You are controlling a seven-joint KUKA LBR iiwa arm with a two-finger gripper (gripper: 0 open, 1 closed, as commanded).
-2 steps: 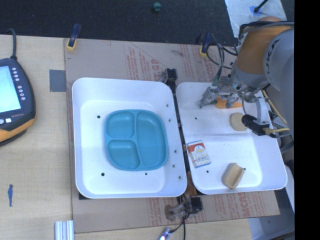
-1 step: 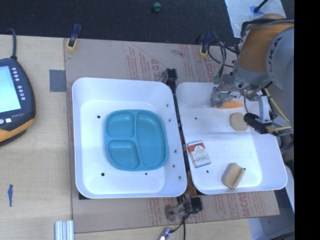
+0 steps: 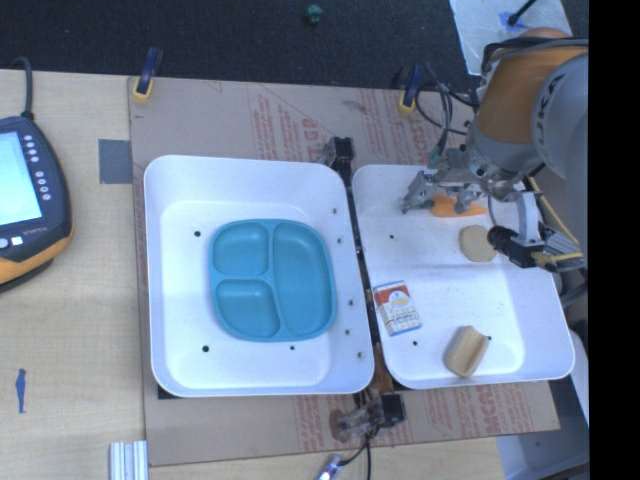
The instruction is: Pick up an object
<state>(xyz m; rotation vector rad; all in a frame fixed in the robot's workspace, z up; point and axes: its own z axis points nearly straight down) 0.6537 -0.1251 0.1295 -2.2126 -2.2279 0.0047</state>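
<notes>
Nothing lifted yet: jaws of gripper spread, low over orange object at far edge of right bin, pinching nothing clearly; closing and lifting left to do.

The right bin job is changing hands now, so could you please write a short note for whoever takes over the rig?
Gripper: low over the far end of the right bin, fingers astride an orange object; a firm hold cannot be confirmed.
Right bin: a round tan piece beside the gripper, a small red and white card by the left wall, a tan block at the near end.
Left bin: a blue divided plate.
Done: nothing lifted.
Left: secure one object and raise it.
</notes>
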